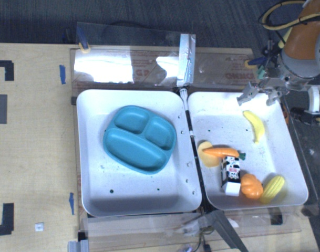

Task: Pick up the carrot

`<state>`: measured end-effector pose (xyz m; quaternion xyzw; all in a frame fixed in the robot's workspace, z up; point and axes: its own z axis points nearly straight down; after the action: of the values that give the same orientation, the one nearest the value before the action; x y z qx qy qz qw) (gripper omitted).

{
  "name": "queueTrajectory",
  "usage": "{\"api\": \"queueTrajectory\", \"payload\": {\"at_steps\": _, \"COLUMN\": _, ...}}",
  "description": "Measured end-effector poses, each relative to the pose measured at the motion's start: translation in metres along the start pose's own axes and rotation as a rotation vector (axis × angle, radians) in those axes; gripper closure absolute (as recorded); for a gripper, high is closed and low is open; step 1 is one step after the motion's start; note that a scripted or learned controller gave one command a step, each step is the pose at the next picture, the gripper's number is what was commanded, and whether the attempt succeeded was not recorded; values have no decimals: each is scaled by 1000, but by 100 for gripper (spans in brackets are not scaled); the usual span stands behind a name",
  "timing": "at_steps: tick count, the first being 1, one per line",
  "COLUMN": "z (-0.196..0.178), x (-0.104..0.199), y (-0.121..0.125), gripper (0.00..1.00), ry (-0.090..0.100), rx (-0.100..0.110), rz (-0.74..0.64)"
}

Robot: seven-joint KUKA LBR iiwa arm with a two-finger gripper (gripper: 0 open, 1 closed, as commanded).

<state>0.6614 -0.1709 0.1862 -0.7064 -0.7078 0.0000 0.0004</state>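
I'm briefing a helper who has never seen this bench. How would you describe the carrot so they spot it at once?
Look in the right bin, near its left wall. The carrot lies there on its side, resting against a pale yellow round fruit, just above the black-and-white carton. It is the one long, tapered orange piece with a green tip; the pumpkin is round.

In front of you sit two shallow white bins side by side. The left bin (91, 188) holds a blue divided plate (140, 138). The right bin (293, 156) holds a banana (255, 125), a black-and-white carton (231, 175), a small orange pumpkin (250, 186) touching a yellow corn cob (274, 188).
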Motion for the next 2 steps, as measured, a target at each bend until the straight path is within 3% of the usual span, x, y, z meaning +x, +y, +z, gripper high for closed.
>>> {"api": "queueTrajectory", "payload": {"at_steps": 1, "z": 1, "x": 85, "y": -16, "gripper": 0, "ry": 2, "rx": 0, "rz": -18}}
{"api": "queueTrajectory", "payload": {"at_steps": 2, "z": 98, "x": 54, "y": 5, "gripper": 0, "ry": -2, "rx": -7, "rz": 10}}
